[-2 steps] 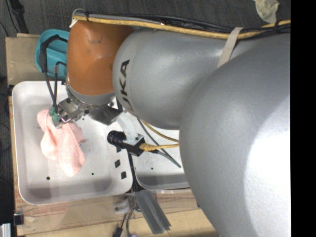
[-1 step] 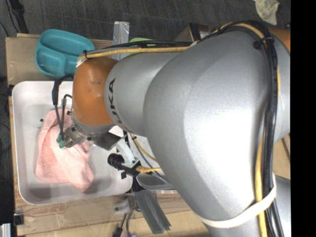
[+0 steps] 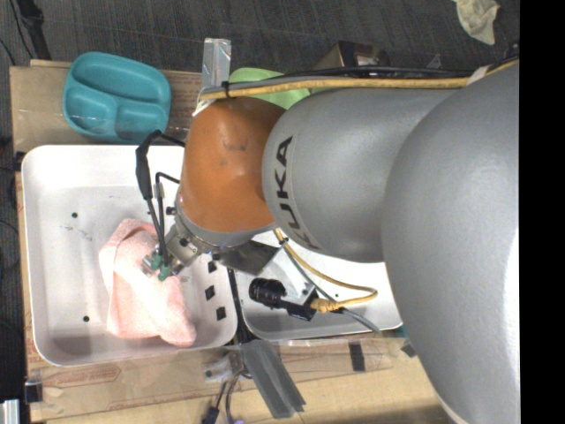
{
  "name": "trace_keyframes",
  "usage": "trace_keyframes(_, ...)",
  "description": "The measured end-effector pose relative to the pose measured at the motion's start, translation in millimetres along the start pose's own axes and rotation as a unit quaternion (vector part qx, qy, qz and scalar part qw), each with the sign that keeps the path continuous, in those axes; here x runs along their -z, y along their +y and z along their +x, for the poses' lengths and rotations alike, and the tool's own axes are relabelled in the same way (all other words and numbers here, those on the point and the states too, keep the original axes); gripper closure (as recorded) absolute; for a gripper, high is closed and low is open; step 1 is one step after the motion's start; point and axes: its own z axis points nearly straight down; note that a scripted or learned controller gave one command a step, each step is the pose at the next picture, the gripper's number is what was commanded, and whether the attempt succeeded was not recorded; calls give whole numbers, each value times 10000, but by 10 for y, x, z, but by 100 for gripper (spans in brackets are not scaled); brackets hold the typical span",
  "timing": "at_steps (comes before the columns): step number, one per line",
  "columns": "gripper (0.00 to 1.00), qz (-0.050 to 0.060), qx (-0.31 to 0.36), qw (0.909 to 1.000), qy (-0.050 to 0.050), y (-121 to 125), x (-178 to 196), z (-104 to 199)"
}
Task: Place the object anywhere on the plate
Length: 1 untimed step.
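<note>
Across the right half of the camera view, the grey KUKA arm (image 3: 397,157) was the largest thing, its bulk covering most of the right bin (image 3: 309,329), of which a strip of white floor and rim showed beneath it. The arm's orange band (image 3: 225,166) sat above the wrist, near the inner edge of the left bin (image 3: 53,237). That left bin lay open to view, a shallow white tray resting on the wooden bench (image 3: 22,87). Inside it, toward the near right part, lay a crumpled pink cloth (image 3: 141,294), lying on the bin floor. The teal plate (image 3: 115,94), a divided dish with compartments, sat outside the bins on the bench, just beyond the left bin's far rim and well apart from the cloth. A yellow cable (image 3: 353,82) ran along the arm's upper side, and a black connector (image 3: 269,294) hung under the arm over the right bin. The gripper (image 3: 163,268) was down at the cloth's upper right edge, touching or just above it; whether its fingers were open or closed could not be told, as the wrist hid them.
</note>
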Motion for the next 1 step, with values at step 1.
trace_keyframes(1, 100, -35, 351, 9994, -7, -66, -1264, -111)
